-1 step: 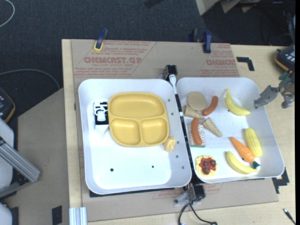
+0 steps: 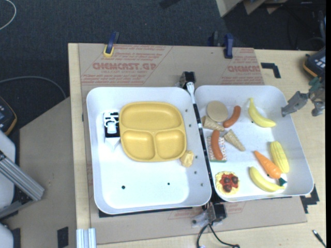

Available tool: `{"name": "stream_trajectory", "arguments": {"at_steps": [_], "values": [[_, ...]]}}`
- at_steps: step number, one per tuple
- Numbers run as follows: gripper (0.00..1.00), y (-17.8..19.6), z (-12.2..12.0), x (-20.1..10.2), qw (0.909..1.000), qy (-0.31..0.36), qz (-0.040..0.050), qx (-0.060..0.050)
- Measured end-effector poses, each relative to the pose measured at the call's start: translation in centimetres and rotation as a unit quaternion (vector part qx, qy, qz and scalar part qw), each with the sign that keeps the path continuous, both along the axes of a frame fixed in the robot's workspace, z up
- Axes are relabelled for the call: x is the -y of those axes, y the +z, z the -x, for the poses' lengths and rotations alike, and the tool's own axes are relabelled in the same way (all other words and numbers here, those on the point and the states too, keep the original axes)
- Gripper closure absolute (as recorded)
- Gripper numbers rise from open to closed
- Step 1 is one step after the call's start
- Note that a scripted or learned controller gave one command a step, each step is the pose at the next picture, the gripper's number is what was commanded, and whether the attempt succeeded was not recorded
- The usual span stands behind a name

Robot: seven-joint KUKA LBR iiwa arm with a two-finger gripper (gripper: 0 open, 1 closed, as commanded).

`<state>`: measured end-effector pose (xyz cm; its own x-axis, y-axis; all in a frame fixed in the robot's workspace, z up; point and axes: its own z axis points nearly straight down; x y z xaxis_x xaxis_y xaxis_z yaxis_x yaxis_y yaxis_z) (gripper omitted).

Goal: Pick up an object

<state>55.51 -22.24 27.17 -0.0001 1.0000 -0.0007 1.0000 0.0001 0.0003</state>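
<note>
The right bin [image 2: 297,143] holds toy food: a banana [image 2: 260,116], a round tan bun [image 2: 216,110], a red sausage [image 2: 231,116], a second sausage [image 2: 216,144], a wafer cone [image 2: 235,140], a carrot [image 2: 267,164], a corn cob [image 2: 280,156], another banana [image 2: 265,180] and a small pizza [image 2: 227,182]. My gripper [image 2: 295,104] hangs at the bin's upper right rim, just right of the first banana, with nothing visibly in it.
In the left bin [image 2: 98,164] lie a yellow divided plate [image 2: 153,130], a small black-and-white item [image 2: 110,125] and a pale yellow piece [image 2: 186,159]. Clamps [image 2: 228,45] sit at the bench's far edge.
</note>
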Motion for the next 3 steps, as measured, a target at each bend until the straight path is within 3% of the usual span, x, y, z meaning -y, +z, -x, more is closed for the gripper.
{"name": "stream_trajectory", "arguments": {"at_steps": [3], "values": [[0.0, -17.3, 1.3, -0.7, 1.0, 0.0, -0.002, -0.004]]}}
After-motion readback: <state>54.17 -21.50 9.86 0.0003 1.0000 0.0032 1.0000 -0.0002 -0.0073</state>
